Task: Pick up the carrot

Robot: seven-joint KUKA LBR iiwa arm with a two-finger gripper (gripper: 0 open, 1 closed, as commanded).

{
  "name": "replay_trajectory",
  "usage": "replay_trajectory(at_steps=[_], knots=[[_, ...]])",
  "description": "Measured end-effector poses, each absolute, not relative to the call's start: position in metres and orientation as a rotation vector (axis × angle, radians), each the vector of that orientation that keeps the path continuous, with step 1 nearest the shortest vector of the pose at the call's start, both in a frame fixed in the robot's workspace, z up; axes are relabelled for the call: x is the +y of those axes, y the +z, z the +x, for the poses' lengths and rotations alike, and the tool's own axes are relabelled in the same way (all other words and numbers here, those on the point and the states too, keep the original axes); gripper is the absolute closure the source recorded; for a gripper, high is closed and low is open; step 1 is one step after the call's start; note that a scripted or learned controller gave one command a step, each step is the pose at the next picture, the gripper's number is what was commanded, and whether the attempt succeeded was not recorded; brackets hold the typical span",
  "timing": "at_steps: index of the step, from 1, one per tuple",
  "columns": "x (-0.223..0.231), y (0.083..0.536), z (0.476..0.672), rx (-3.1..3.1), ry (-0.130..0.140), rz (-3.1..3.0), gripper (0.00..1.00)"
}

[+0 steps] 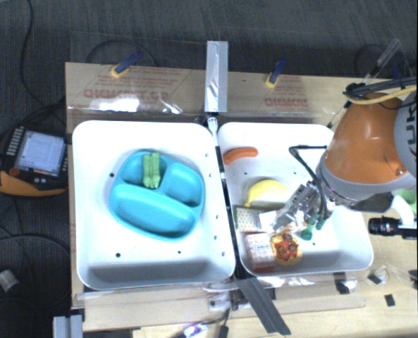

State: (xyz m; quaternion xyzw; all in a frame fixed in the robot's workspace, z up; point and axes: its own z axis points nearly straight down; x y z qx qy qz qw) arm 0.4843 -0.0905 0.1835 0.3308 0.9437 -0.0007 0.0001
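Printed snack packets (268, 245) lie just below the hand (302, 215), which hovers low over the right white shallow bin (349, 252); whether it is open or closed, I cannot tell, nor whether it holds anything. Orange, sausage-shaped carrot (240, 154) lies up and left of the hand, beyond a yellow lemon-like fruit (265, 191). Judged: approach step, no grasp yet. Next move calls for shifting over the fruit, then descending.

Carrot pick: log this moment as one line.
carrot: right bin, far-left corner, untouched | gripper: low over near-side packets, apart from carrot | left bin: blue tray
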Motion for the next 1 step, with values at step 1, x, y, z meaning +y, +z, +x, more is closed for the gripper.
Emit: replay_trajectory(at_steps=[1], knots=[[-0.0674,0.1830,0.5809,2.553,-0.005,1.831,1.00]])
